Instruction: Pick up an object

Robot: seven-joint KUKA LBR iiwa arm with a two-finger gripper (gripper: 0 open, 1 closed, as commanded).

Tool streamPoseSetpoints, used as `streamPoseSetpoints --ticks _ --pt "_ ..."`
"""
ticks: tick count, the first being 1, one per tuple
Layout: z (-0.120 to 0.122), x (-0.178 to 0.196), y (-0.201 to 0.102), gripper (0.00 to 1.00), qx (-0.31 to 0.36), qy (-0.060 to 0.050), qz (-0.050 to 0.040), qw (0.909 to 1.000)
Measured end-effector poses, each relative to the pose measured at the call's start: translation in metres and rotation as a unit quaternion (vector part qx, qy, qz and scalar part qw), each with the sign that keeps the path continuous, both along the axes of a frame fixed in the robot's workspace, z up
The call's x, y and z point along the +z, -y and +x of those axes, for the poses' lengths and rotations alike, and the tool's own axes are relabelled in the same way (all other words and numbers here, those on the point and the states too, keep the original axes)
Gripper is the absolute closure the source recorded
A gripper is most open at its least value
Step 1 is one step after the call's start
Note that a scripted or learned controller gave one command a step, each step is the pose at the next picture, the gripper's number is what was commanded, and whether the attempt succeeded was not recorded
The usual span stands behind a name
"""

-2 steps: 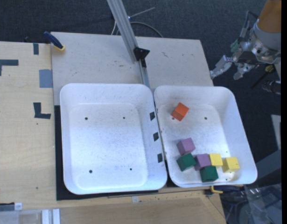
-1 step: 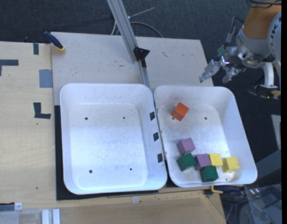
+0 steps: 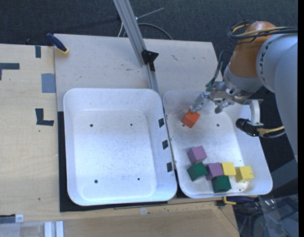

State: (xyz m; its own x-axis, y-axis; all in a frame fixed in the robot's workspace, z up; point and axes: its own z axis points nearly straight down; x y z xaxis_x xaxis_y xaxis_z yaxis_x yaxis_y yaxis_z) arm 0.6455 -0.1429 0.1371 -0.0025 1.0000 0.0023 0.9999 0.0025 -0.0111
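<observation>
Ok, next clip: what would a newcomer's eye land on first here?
Probably the orange block in the right bin, just below-left of the pincer on the grey arm. Next, the cluster of purple, green and yellow blocks along that bin's near edge, beside the left bin.

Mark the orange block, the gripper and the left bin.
orange block [image 3: 190,118], camera view, top face.
gripper [image 3: 209,105], camera view, midway between its fingertips.
left bin [image 3: 72,147], camera view, left wall.

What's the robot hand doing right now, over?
Gripper over right bin, fingers spread. Orange block at one fingertip, not gripped. Other blocks clustered apart at the near end.
</observation>
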Motion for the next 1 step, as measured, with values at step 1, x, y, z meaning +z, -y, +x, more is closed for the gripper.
streamPoseSetpoints --ticks 1 --pt "-0.0096 -0.0481 -0.0461 0.00 0.001 0.003 -0.0008 1.0000"
